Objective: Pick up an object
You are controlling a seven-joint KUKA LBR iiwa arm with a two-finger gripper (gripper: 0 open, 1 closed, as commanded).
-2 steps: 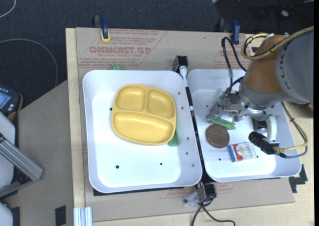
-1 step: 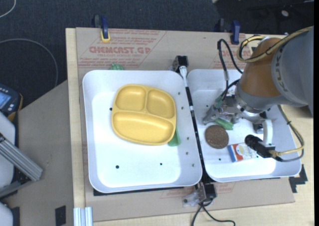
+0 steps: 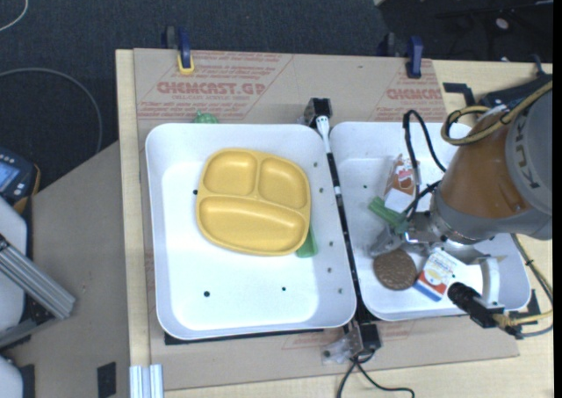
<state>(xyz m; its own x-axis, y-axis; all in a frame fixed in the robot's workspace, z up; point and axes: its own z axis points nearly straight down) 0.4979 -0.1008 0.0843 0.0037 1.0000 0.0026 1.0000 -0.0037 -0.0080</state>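
Note:
The right bin [image 3: 356,159] holds several small items. A brown round disc [image 3: 395,271] lies near its front left. A flat white packet with red and blue print [image 3: 434,280] lies just right of the disc. A green piece [image 3: 383,209] and a small red-and-white packet [image 3: 404,178] lie farther back. My gripper [image 3: 391,239] hangs low over the bin, just behind the brown disc and in front of the green piece. The grey and orange arm [image 3: 479,181] covers the bin's right half.
The left bin [image 3: 237,300] carries a yellow divided plate [image 3: 255,201], with a green scrap [image 3: 306,246] poking out from under its right edge. A black cable [image 3: 332,177] runs along the divide between the bins. Blue clamps [image 3: 183,41] hold the board's back edge.

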